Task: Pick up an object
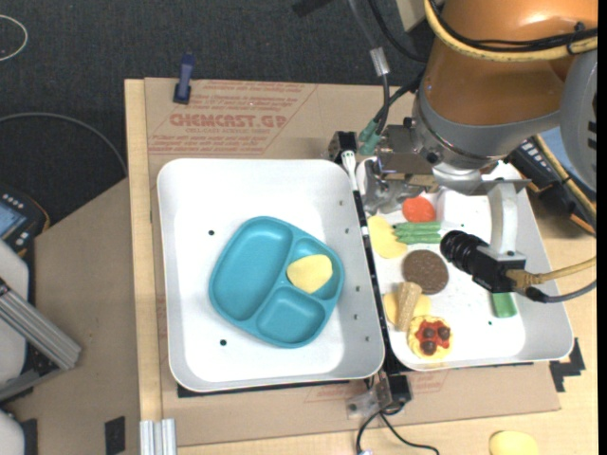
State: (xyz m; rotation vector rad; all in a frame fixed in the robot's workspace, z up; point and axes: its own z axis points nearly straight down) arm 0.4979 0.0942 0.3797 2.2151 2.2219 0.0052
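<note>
- Teal divided plate (256, 282) flat in the left bin (190, 173); carries a yellow lump (309, 272) in its right-hand compartment, well apart from the tool.
- Grey-and-orange arm (503, 55) over the far end of the right bin (550, 320); puts the tool (384, 180) at the far corner beside the shared bin edge, judged well placed for a pick there.
- Cannot tell whether the tool is open or closed; tucked under the wrist. Nothing seen held.
- Likeliest targets, just beside the tool: orange piece (418, 209), green pod (416, 231), pale yellow piece (383, 238).
- Nearer the camera: brown disc (425, 270), cone (407, 301), berry tart (432, 336), green block (503, 303); crowded, so probably awkward to grasp singly.
- Both bins on a cardboard-covered table (237, 112).
</note>
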